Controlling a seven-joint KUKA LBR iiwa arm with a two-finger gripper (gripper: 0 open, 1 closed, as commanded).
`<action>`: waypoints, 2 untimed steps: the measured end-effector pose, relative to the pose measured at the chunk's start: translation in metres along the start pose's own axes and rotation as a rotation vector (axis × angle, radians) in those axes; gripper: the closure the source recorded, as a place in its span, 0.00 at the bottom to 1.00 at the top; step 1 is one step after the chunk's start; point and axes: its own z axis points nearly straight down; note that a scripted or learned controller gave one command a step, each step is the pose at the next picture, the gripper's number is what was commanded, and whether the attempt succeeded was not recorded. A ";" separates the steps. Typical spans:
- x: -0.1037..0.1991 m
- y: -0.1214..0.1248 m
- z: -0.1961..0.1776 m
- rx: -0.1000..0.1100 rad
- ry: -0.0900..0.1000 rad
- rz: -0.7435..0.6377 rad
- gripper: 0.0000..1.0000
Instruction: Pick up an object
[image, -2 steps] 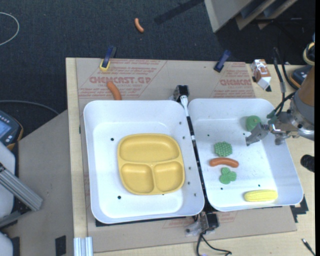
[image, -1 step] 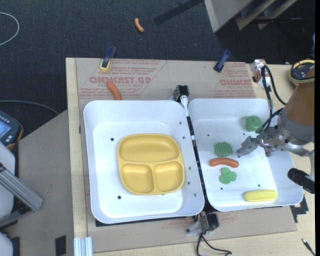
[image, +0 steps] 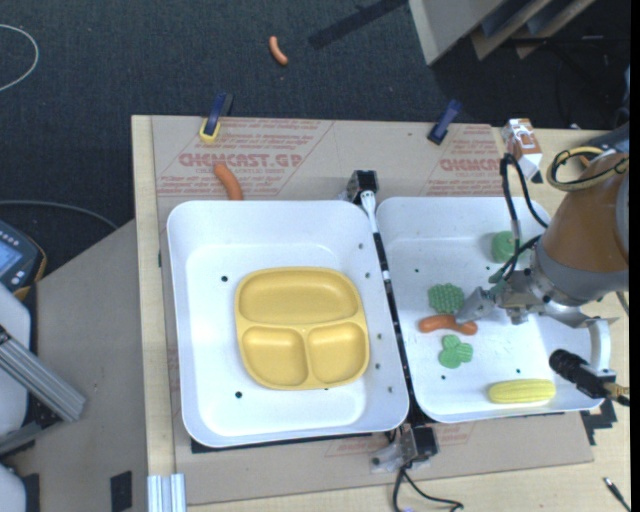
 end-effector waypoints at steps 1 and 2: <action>0.000 0.006 0.013 -0.019 -0.002 0.000 0.00; 0.000 0.008 0.000 -0.029 -0.006 0.001 1.00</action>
